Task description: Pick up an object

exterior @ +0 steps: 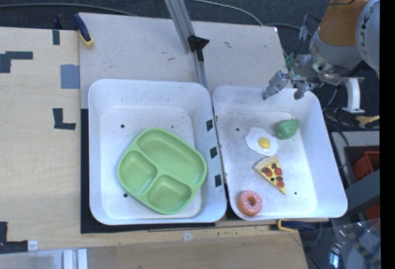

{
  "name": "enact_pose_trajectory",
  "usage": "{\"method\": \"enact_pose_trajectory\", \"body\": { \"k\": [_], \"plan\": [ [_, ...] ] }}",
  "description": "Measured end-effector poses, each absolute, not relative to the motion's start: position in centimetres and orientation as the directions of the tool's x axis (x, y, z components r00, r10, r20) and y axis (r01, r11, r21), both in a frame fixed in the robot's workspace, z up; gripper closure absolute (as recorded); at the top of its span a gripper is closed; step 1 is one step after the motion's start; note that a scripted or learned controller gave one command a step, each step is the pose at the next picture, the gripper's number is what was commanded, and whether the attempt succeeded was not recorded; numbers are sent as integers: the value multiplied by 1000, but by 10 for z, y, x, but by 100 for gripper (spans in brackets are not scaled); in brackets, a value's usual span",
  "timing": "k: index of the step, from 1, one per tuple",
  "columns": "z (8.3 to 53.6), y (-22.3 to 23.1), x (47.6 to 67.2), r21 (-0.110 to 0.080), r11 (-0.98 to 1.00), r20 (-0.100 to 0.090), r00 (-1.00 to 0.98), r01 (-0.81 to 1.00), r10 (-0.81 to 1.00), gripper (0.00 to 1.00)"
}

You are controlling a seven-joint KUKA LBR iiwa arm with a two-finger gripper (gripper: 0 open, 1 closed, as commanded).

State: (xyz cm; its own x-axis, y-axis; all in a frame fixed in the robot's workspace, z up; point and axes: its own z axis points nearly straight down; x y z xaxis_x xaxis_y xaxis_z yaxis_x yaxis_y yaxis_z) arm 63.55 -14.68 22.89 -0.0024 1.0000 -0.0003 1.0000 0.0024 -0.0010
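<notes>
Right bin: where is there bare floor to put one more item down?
The right bin has bare floor along its left wall, left of the fried egg and pizza slice. The green toy, egg, pizza and doughnut crowd the right and bottom. The gripper hovers at the top edge.

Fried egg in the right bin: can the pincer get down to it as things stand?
Probably yes. The pincer sits open at the bin's far rim, and the fried egg lies flat, with the green object close beside it.
</notes>
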Motion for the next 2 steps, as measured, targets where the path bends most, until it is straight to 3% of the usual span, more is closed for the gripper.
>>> {"method": "enact_pose_trajectory", "body": {
  "k": [1,2],
  "plan": [
    [229,-147,635,-1,3,-1,-3,1000,1000,0],
    [181,-139,631,-6,2,0,-2,1000,1000,0]
  ]
}}
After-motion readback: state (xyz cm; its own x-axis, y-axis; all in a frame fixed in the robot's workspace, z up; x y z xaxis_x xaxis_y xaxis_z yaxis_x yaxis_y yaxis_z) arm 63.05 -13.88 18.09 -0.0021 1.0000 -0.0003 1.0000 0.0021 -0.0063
